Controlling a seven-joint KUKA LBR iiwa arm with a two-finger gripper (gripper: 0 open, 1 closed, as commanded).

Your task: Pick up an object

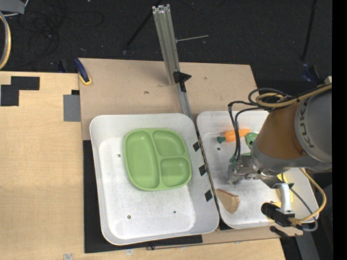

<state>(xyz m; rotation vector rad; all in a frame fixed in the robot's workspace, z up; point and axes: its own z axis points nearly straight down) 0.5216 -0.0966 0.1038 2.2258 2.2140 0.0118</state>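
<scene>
While the grey arm (pixel 295 131) with its orange band leans in from the right, its pincer (pixel 238 173) hangs low over the middle of the right bin (pixel 246 218), just above the white floor there. From where I stand the wrist blocks the tips, so I cannot tell whether the pincer is wide, narrow or holding anything. Behind it, toward the far side of that bin, lies an orange carrot-like toy (pixel 237 135) with a bit of green at its left end, and just beside it to the right sits a green object (pixel 250 140), partly hidden by the arm. Nearer the front edge of the same bin, a little left of the pincer and apart from it, rests a tan wedge (pixel 229 200) that looks like a slice of bread or pie. The left bin (pixel 108 210) holds a light green divided plate (pixel 158 159) with three compartments, lying flat toward its far right part. Black clips sit along the seam between the two bins. Yellow and black cables (pixel 287 199) loop around the arm's lower part at the right bin's front corner. A slanted metal post (pixel 169 42) rises from the bench (pixel 135 85) behind the bins.
</scene>
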